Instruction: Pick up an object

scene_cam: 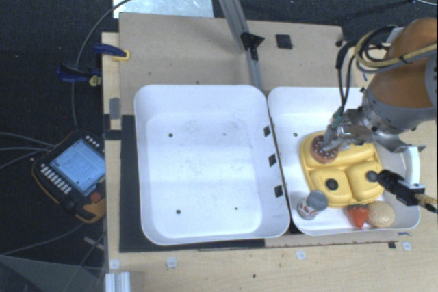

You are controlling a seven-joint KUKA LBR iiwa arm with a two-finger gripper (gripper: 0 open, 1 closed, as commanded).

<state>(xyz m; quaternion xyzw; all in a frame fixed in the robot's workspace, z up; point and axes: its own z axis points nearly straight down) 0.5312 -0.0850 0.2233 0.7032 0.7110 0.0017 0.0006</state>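
Note:
In the right bin lies a big yellow toy with a round brown-and-pink disc at its upper left and two dark knobs on top. My gripper reaches down from the right and sits right over that disc, at the toy's upper-left corner. Below the toy lie a small grey-and-white piece, a red piece and a tan oval piece. Nothing is visibly lifted.
The left bin stands beside the right one, with black clips along the shared wall. A slanted grey pole crosses the bench's back. A handheld pendant lies off the bench to the left.

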